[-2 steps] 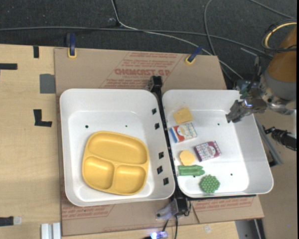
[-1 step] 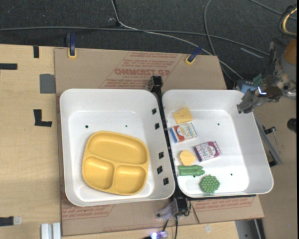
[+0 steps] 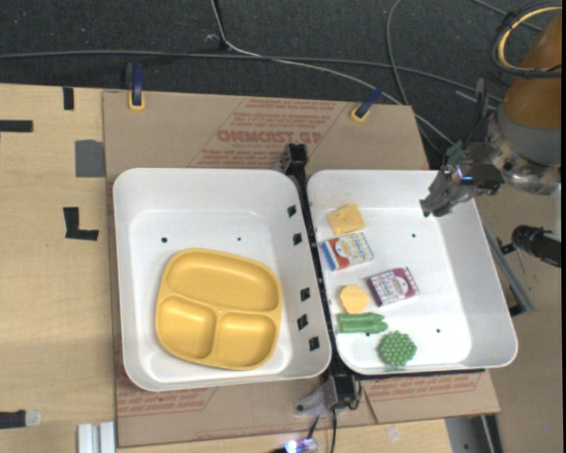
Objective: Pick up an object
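White plastic bins sit side by side on my bench. The left bin (image 3: 132, 281) holds a yellow divided tray (image 3: 217, 308). The right bin (image 3: 472, 281) holds the pickable pieces along its left half: a yellow cheese-like wedge (image 3: 346, 220), a small red-and-white carton (image 3: 347, 250), a purple packet (image 3: 392, 286), a yellow round piece (image 3: 355, 299), a green pod (image 3: 360, 324) and a green bumpy ball (image 3: 397, 348). I see the gripper (image 3: 440, 201) above that bin's far right rim, well apart from them; whether it is open or closed I cannot tell.
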`<move>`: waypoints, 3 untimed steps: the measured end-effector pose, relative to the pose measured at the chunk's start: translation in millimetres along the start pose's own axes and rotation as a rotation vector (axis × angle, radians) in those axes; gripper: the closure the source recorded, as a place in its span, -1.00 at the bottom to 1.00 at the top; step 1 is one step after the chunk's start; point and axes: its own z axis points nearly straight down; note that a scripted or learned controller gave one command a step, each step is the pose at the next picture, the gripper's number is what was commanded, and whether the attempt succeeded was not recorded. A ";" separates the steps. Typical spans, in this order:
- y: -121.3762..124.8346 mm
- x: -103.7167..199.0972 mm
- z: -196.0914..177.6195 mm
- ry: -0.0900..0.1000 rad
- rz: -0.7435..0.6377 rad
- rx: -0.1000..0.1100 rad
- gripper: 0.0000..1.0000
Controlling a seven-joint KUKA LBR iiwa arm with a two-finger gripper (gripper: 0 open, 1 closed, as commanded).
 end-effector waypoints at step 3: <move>-3.3 143.8 43.5 0.001 0.000 0.002 1.00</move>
